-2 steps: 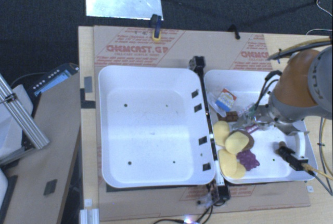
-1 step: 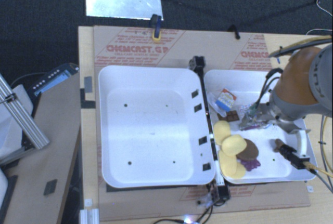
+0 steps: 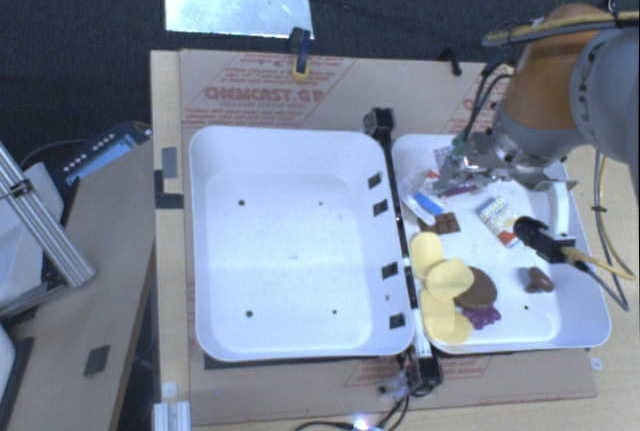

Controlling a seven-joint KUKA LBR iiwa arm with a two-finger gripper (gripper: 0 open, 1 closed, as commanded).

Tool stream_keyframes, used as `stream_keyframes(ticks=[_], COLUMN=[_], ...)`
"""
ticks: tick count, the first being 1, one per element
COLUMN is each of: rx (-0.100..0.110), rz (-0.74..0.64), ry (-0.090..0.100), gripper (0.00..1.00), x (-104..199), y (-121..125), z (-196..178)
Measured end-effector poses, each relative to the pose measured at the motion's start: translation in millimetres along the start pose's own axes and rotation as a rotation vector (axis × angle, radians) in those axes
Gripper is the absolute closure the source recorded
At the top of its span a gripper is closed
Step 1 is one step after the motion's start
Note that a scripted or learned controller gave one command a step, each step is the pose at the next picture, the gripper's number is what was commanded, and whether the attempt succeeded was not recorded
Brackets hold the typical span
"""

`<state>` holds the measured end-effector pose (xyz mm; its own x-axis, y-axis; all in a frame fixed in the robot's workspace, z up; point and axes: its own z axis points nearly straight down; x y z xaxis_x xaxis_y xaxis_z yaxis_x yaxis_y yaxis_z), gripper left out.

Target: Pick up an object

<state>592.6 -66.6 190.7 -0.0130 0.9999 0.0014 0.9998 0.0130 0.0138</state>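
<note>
My gripper (image 3: 453,164) hangs low over the back left part of the right bin (image 3: 580,319), with the grey arm (image 3: 560,79) above it. Right under it lies a purple and pink item (image 3: 460,185). A blue piece (image 3: 428,205) and a small brown square (image 3: 447,222) lie just in front of it. Further forward are several pale yellow pieces (image 3: 441,271), a round brown disc (image 3: 478,288) and a purple scrap (image 3: 484,316). A white packet with red and blue print (image 3: 497,217) and a small brown lump (image 3: 539,279) lie to the right.
The left bin (image 3: 215,149) stands beside the right one, with black clips (image 3: 390,269) along the shared wall. Both bins rest on a cardboard sheet (image 3: 260,89). A yellow and blue clamp (image 3: 300,54) sits at the back edge.
</note>
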Motion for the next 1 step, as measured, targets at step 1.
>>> stream_keyframes(ticks=[1], rx=[0.006], rz=[0.002], ry=[-0.001], gripper=[1.0], x=[54.5], y=[46.8], z=[-11.1])
